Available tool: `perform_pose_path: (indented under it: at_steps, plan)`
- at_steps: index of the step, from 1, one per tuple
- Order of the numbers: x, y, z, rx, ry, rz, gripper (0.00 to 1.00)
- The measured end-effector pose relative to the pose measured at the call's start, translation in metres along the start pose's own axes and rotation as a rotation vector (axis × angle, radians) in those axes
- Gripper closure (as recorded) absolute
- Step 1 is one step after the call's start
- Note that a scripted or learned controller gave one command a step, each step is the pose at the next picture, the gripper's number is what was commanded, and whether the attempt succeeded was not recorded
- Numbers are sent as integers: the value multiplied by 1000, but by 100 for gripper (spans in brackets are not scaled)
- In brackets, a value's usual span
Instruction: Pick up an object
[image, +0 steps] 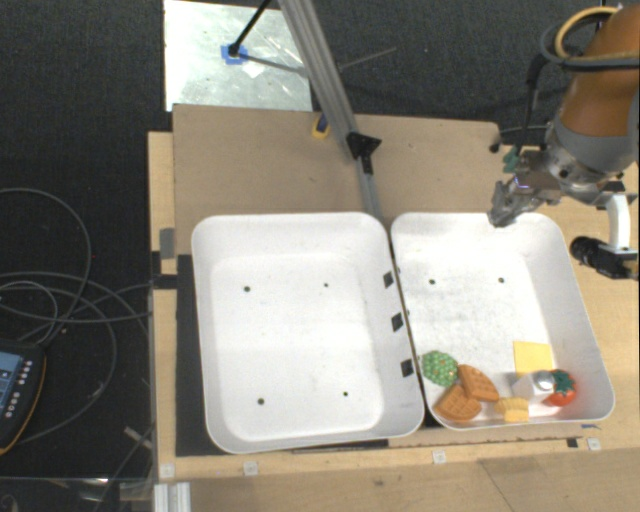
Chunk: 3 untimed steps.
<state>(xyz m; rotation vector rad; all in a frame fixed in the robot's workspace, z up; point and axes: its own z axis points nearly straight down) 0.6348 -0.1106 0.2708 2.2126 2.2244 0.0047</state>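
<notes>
My gripper (503, 213) hangs over the far rim of the right bin (480, 290), near its back right corner, with nothing seen between its fingers. Small toy food items lie bunched at the bin's near edge: a green broccoli-like piece (438, 367), two orange waffle-like pieces (478, 382) (458, 404), a small yellow piece (513, 408), a yellow block (533, 355) and a red-and-silver item (555, 386). All of them lie well below the gripper in the view.
The left bin (290, 330) sits beside the right one, joined by black clips (397, 321). A grey pole (330, 80) slants across the brown bench at the back. Cables lie on the dark floor at left.
</notes>
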Motion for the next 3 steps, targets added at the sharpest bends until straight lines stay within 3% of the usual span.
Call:
perform_pose_path:
  at_steps: [3]
  plan:
    - [163,-18,11,5,3,-6,100]
